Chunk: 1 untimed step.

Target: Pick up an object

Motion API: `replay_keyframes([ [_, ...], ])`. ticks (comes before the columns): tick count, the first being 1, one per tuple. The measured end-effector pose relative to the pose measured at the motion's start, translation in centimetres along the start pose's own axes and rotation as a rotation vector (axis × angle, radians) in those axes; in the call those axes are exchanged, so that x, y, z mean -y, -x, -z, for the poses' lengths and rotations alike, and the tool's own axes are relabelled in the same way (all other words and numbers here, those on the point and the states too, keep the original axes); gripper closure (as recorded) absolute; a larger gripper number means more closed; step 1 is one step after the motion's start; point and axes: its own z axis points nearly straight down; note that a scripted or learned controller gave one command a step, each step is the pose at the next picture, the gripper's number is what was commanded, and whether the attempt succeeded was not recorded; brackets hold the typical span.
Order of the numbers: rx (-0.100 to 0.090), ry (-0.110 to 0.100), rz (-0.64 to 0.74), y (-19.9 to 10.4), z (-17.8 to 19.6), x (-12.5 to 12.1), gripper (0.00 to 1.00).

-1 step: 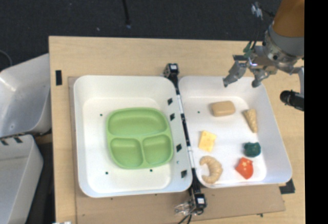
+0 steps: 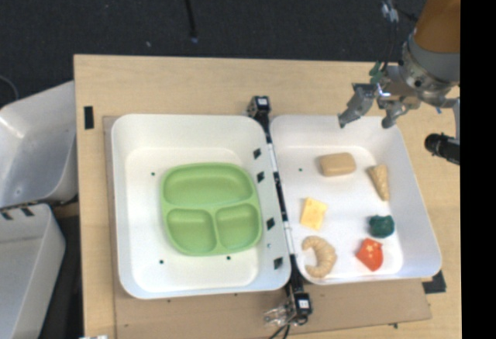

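while my gripper (image 2: 369, 114) hangs over the far edge of the right bin (image 2: 411, 252) with its fingers spread apart and nothing between them, the nearest thing to take is the bun (image 2: 336, 164), lying flat on the bin floor just below me. it looks like toy food (light and stiff, i judge, probably smooth plastic that could slip). i would close across its short width, near the middle. the wedge (image 2: 379, 181) lies just beside it to the right, so i should keep clear of that. further toward the front lie the cheese (image 2: 313, 213), croissant (image 2: 319, 254), a green piece (image 2: 380, 226) and a red piece (image 2: 370, 254). the green tray (image 2: 210, 208) sits in the left bin (image 2: 132, 268).
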Motion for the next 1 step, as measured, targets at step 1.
replay_keyframes([
  [1, 0.002, -0.003, 0.000, -0.13, -4.35, -0.48, 0.00],
])
